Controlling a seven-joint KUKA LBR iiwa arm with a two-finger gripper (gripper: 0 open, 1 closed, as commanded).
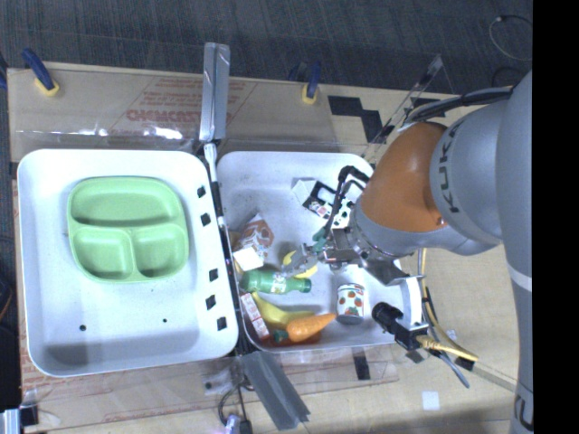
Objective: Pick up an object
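The right bin (271, 174) holds a heap of small things. A green bottle (276, 284) lies on its side near the middle, with a banana (265, 312) and an orange carrot (309, 325) in front of it. A small white can with red marks (350, 302) stands at the front right. A brown packet (254, 235) lies by the left wall. My gripper (326, 244) hangs low over the bin's middle, just above a yellow piece (303, 261) and to the upper right of the bottle. The gripper's body hides what lies under it.
A green divided tray (131, 227) lies in the left bin (54, 333). A black and white card (317, 199) lies at the back of the right bin. The arm's orange band (407, 188) overhangs the right bin's right side. A metal divider (213, 107) stands between the bins.
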